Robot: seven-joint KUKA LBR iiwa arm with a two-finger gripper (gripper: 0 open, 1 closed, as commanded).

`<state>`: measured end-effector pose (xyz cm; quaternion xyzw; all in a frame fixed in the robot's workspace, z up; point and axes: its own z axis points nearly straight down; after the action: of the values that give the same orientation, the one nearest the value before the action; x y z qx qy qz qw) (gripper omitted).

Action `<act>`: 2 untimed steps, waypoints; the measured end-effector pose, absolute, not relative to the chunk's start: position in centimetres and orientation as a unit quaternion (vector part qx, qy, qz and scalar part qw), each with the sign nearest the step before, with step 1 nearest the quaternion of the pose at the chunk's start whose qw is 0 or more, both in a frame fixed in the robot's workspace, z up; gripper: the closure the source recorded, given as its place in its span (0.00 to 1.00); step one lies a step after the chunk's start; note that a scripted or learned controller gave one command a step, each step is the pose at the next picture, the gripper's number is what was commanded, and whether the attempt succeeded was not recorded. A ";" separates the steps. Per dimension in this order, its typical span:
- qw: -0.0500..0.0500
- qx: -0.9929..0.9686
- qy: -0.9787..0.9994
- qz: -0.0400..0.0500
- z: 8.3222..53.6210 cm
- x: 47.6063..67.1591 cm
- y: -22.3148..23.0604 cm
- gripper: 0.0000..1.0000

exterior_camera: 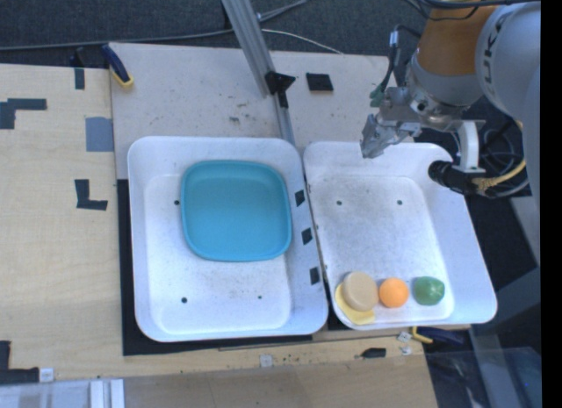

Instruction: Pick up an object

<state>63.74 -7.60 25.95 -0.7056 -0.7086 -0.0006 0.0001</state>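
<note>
My gripper (376,145) hangs over the far edge of the right bin (386,213), well away from the objects. Along that bin's near edge lie a tan round piece (359,290) resting on something yellow (351,313), an orange ball (393,293) and a green ball (428,290). Nothing shows between the gripper's fingers.
The left bin (158,248) holds a turquoise square plate (235,210). A slanted metal pole (255,38) crosses the back of the bench to the bins' divide. Black cables (474,178) hang beside the right bin's far right corner.
</note>
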 end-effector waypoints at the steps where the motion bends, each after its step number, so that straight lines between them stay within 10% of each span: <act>1: 0.001 -0.706 -0.708 0.000 24.5 62.1 -3.5 1.00; 2: 0.001 -0.706 -0.708 0.000 23.5 60.1 0.5 1.00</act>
<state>60.06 0.50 23.48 -0.7060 -0.7082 0.0002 0.0006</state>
